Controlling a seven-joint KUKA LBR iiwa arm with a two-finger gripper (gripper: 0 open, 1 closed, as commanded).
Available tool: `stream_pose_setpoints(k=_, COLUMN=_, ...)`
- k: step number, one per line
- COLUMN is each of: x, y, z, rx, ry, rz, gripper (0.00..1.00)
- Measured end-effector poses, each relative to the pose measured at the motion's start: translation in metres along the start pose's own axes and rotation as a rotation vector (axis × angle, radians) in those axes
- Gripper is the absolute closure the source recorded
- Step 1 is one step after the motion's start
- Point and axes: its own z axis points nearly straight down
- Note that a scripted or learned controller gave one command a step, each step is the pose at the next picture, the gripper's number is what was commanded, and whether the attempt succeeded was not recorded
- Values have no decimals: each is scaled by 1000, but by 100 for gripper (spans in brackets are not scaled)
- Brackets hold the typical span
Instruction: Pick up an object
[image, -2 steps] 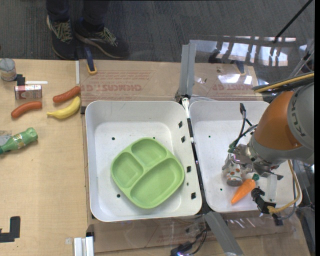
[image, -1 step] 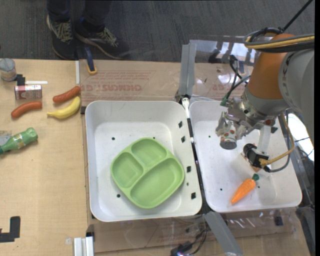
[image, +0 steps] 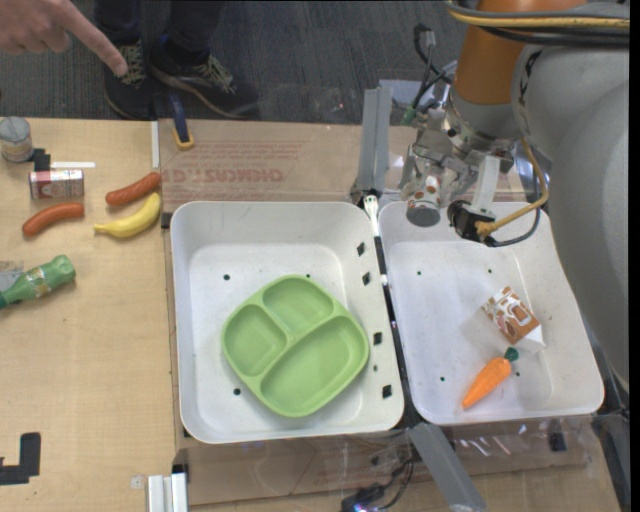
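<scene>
My gripper (image: 432, 192) hangs over the back left corner of the right bin (image: 575, 400). Between its fingers sits a small white cylinder (image: 423, 207) with red marks, tilted, its grey round end facing down; the fingers are shut on it. Lower in the right bin lie an orange toy carrot (image: 487, 381) with a green top and a small brown-and-white carton (image: 512, 317). A green divided plate (image: 295, 345) lies in the left bin (image: 190, 300).
On the wooden bench left of the bins lie a banana (image: 130, 220), two red sausages (image: 132, 188) (image: 53, 217), a green bottle (image: 35, 280), a small box (image: 55, 183) and a can (image: 14, 138). A person's hand (image: 60, 30) points in at the top left.
</scene>
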Motion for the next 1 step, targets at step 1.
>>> stream_pose_setpoints(k=1, x=71, y=-22, z=49, rx=2, ry=-1, rz=83, gripper=100)
